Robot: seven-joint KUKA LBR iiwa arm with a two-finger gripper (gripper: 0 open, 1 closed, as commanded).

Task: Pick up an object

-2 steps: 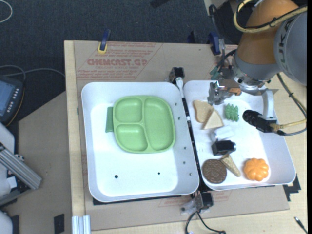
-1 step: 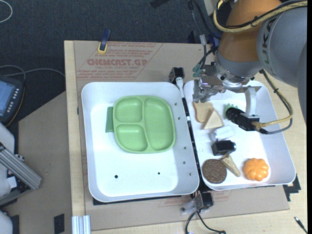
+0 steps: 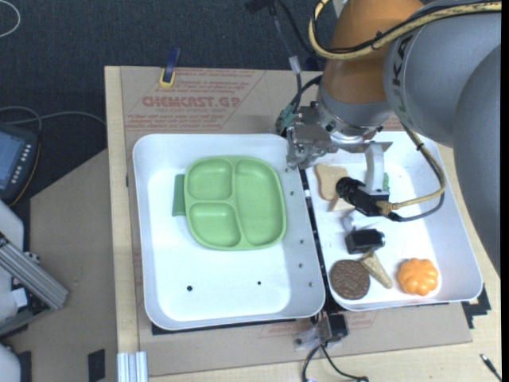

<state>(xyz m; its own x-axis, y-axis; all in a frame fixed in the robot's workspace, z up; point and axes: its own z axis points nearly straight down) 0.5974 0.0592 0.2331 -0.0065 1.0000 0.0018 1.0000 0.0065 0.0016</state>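
My gripper (image 3: 297, 148) hangs over the divider between the two bins, at their far end. It is just left of a tan toast slice (image 3: 329, 180) in the right bin (image 3: 455, 228). Also in that bin are a small black object (image 3: 364, 239), a round brown cookie (image 3: 349, 278), a pale cone-shaped piece (image 3: 378, 270) and an orange pumpkin (image 3: 418, 275). I see nothing held in the gripper. The arm hides the far part of the right bin.
The left bin (image 3: 159, 277) holds a green divided plate (image 3: 235, 202) with a darker green flat piece (image 3: 179, 194) poking out under its left side. A small green bit (image 3: 386, 183) shows beside the wrist bracket. Cardboard surrounds both bins.
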